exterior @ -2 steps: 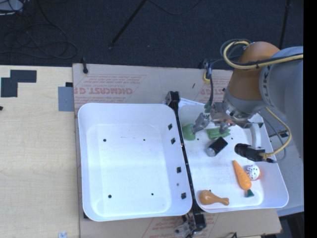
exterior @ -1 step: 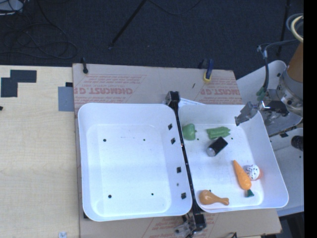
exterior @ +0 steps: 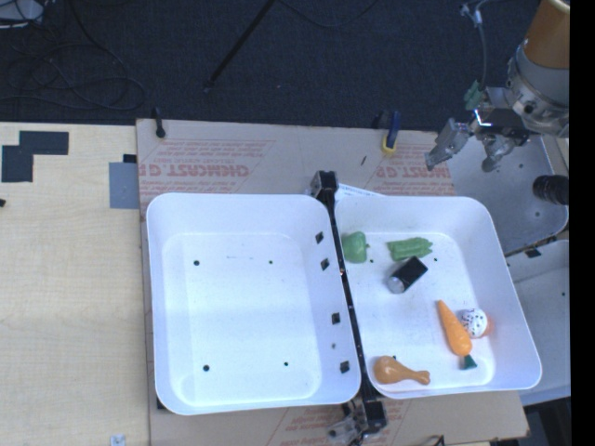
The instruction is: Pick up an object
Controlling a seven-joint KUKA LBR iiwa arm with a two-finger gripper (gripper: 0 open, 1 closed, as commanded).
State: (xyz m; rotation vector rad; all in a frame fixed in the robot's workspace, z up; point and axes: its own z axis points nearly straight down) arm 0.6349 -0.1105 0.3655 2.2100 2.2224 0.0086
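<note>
Under bins: cardboard point(exterior: 232, 161) printed "CHEMCAST GP" (upside down). Fingers point(exterior: 469, 151) spread apart, holding nothing, above bench.

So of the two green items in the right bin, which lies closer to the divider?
The rounder green piece, sitting right beside the divider; the longer green one lies further right, above the black cylinder.

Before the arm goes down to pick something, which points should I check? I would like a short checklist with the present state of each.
1. Objects available in the right bin: ok; green pepper, green pod, black cylinder, carrot, spotted ball, orange drumstick.
2. Gripper carrying nothing: ok, nothing between its fingers.
3. Gripper over a target: not ok; it sits above the bench, beyond the bin's far right corner.
4. Isolated target: ok for the drumstick; carrot and ball touch.
5. Pepper away from the divider: not ok, it sits right against it.
</note>
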